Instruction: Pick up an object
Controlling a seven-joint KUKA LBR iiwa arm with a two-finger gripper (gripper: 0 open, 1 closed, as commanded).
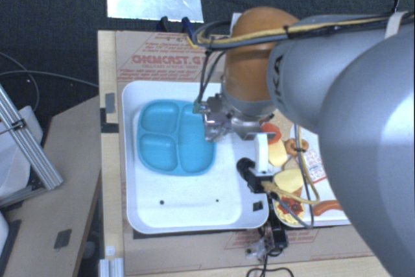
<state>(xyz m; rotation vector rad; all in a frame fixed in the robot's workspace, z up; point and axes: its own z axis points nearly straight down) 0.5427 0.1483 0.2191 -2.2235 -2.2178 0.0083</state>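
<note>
Camera view: blue tray (pixel 174 137) lies partly beneath end effector (pixel 213 129).

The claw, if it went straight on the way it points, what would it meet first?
Probably the right edge of the blue tray, which the claw hangs over; depth is unclear, so it could be the white bin floor beside it.

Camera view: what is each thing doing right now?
Blue tray, flat, open side up, in the left bin.
Pincer, poised over the blue tray's right edge.
Yellow piece, lying partly hidden under the arm.
Red piece, partly hidden behind the arm.
</note>
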